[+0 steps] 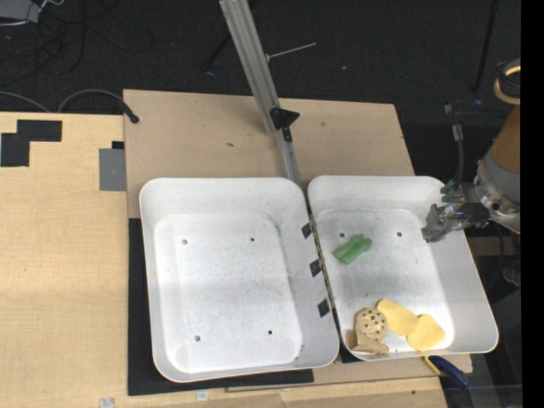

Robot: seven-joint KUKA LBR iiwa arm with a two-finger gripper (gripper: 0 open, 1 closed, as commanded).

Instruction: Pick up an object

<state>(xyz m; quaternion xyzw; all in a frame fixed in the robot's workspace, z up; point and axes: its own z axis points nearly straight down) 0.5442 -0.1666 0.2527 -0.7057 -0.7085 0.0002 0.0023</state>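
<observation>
A green object (351, 249) lies in the right bin (450, 266), left of its middle. In the bin's near corner rests a yellow object (412, 325), with a tan dotted object (371, 325) just to its left. My gripper (442, 220) hangs at the bin's right rim, well to the right of the green object and above the yellow one in the view. No object is seen between its fingers.
The left bin (225, 279) sits beside the right one, with black clips (311, 266) along the shared edge. A slanted metal rail (255, 70) rises behind the bins. The wooden bench (59, 245) extends to the left.
</observation>
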